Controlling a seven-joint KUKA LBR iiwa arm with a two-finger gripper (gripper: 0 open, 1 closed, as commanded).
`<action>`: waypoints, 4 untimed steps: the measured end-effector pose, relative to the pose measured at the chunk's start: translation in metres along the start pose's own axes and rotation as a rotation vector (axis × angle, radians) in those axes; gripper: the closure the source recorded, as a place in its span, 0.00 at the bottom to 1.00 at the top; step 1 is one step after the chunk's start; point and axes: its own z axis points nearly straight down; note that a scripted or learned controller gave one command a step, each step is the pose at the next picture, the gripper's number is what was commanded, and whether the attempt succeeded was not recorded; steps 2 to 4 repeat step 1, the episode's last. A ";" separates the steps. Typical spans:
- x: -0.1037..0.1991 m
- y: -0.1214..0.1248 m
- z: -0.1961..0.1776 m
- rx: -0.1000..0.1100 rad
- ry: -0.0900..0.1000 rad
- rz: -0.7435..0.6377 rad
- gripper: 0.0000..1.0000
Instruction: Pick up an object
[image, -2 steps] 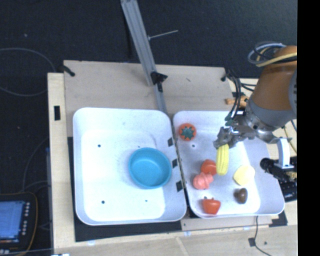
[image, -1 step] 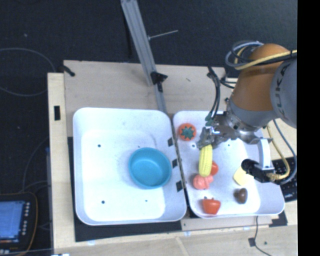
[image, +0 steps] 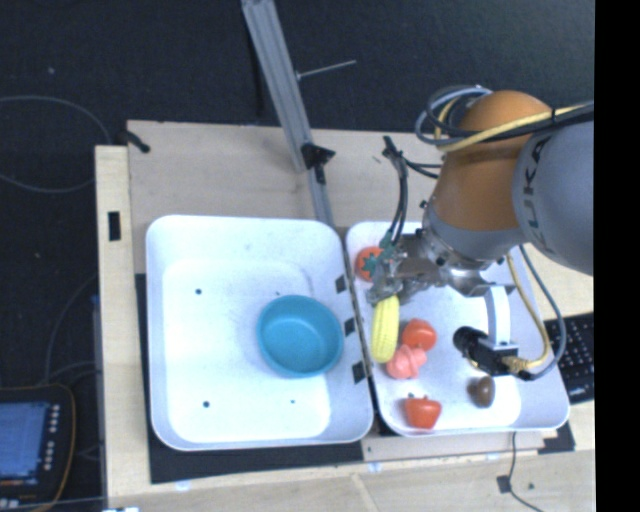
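Note:
My gripper (image: 384, 287) hangs over the left side of the right bin (image: 545, 400), directly above the top end of a yellow corn-like piece (image: 384, 330) that lies lengthwise along the bin's left wall. Whether it touches the piece cannot be told. A small red-and-green item (image: 367, 261) sits just left of the gripper at the bin's back left. A red tomato (image: 419, 334) and a pink piece (image: 405, 363) lie right of the yellow piece. A red pepper-like piece (image: 423, 410) and a brown lump (image: 482, 391) rest near the front wall.
The left bin (image: 200, 250) holds a blue bowl (image: 299, 335) close to its right wall. A grey metal rail (image: 285, 100) slants down from the back to the gap between the bins. The arm's grey and orange body (image: 500, 170) covers the right bin's back.

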 end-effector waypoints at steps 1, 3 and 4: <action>0.057 -0.013 0.014 0.000 -0.003 0.001 1.00; 0.057 -0.013 0.014 0.000 -0.003 0.001 1.00; 0.057 -0.013 0.014 0.000 -0.003 0.001 1.00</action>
